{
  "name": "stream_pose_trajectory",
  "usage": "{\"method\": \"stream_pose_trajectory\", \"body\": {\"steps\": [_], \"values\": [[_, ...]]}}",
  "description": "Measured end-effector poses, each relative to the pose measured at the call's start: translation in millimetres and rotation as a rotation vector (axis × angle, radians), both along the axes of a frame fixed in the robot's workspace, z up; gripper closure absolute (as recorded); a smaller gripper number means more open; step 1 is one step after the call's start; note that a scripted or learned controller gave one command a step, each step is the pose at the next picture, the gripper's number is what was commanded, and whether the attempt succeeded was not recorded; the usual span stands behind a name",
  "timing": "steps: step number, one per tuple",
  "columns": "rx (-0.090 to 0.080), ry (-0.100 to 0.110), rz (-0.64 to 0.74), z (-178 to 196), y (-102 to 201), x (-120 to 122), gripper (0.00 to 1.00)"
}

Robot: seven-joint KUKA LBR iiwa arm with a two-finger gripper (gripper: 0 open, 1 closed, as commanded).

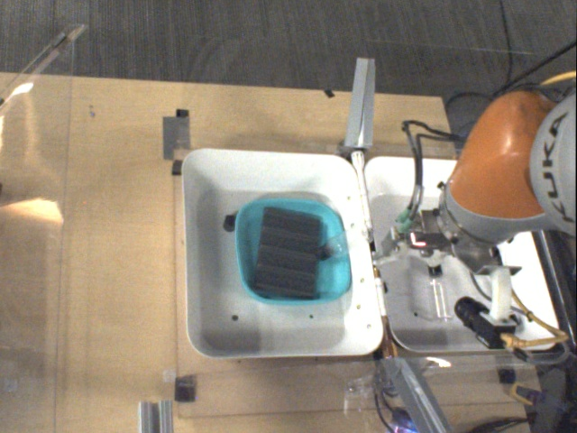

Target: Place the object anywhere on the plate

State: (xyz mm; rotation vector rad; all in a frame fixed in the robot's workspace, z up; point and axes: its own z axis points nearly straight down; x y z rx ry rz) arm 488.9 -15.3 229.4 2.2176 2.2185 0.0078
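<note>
Dark ribbed block (288,252) already flat on teal plate (245,258), left bin (209,242) centre; looks light, spongy; grab across short sides; gripper (431,258) state: cannot tell.

The arm (505,165) runs off the picture's right edge, and its orange bulk covers the far right corner of the right bin (406,327). The hand (431,258) sits low under the wrist, too small and cluttered to tell how its fingers stand. The dark ridged block (288,251) hides the middle of the teal plate (338,273) in the left bin (207,269). The tabletop (99,269) is cut off at the left and near edges. Glare blurs its left side.
</note>
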Motion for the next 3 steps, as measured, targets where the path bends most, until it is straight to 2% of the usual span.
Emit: {"method": "stream_pose_trajectory", "body": {"steps": [1,2,3], "values": [[0.001,0.005,-0.051,-12.8,40.8,-1.2,0.0],[0.001,0.001,-0.057,-4.3,24.3,0.0,0.0],[-0.001,-0.001,-0.038,24.0,-34.3,-0.2,0.0]]}}
